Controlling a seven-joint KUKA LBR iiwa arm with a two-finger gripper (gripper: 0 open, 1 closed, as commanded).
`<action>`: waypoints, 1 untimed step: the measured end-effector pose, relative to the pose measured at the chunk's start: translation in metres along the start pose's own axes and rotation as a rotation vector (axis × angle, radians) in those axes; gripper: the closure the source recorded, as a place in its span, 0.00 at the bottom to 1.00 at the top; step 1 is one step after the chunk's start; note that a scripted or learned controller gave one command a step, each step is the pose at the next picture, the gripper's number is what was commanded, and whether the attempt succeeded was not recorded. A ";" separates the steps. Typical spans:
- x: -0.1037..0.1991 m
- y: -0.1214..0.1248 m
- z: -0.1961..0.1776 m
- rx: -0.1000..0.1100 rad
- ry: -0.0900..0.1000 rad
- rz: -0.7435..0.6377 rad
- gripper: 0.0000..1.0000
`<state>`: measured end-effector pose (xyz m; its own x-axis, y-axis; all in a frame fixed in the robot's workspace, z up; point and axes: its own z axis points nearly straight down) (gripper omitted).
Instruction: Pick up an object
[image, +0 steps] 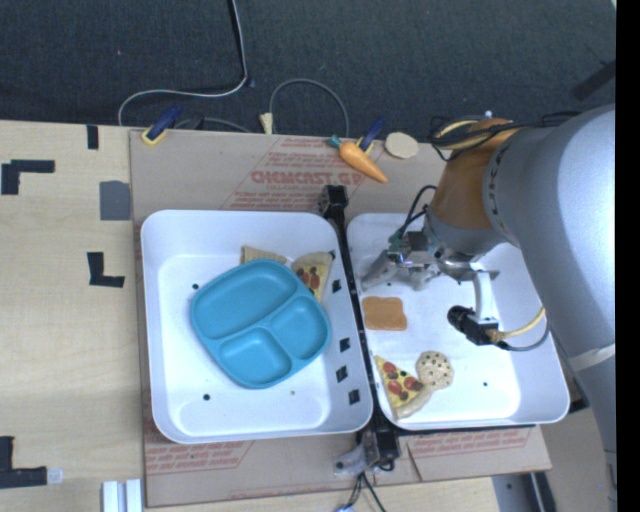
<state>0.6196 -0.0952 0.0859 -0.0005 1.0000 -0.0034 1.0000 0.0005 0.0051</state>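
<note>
Risk: gripper (385, 268) hangs low in the right bin (500, 400), just above the toast (384, 314); descent may nudge it aside. Jaws' opening can't tell, nothing visibly held.

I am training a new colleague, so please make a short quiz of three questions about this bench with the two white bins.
1. True or false: the blue plate lies in the left bin.
2. Which thing lies outside both bins, on the cardboard behind them?
A. the toast
B. the carrot
C. the cookie
3. Fill in: in the right bin, the pizza slice touches the ______.

Key
1. True.
2. B.
3. Cookie. They lie side by side near the front wall, while the gripper is further back, above the toast.
</note>
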 end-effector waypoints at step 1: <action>-0.023 0.045 0.000 0.001 0.003 -0.001 0.00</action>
<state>0.6647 -0.1186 0.0858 -0.0020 1.0000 -0.0006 1.0000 0.0020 0.0040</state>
